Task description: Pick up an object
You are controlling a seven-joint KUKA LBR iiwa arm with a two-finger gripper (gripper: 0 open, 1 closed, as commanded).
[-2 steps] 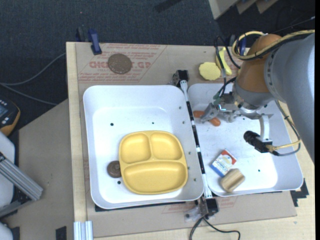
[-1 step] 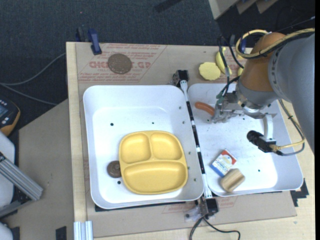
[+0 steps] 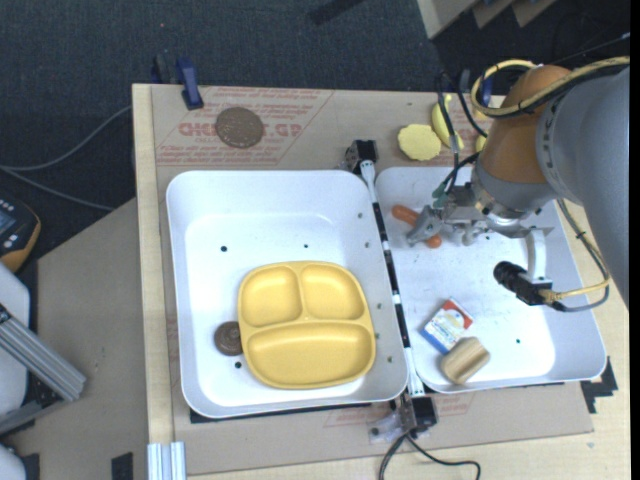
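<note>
The gripper is seen low over the upper left part of the right bin, just right of the divider between the 2 bins. Whether it is released or clenched cannot be told, and nothing is shown held in it. A small orange piece lies in that bin just left of the gripper, close to the bin's left wall. It is judged the likeliest target. 2 other candidates lie well apart from the gripper, lower in the same bin: a small box and, just beside it, a tan cylinder.

For the grasp to be done well, the gripper should be centred over the orange piece, not beside it, and turned to close across its narrow width before descent. Because the piece is near the wall, room should be left so that the wall is not struck. The piece looks low and thin, so the descent should be carried nearly to the bin floor, and closure completed before any lift. The lift should be made straight up, and the hold then checked. The plate in the left bin need not be approached.
</note>
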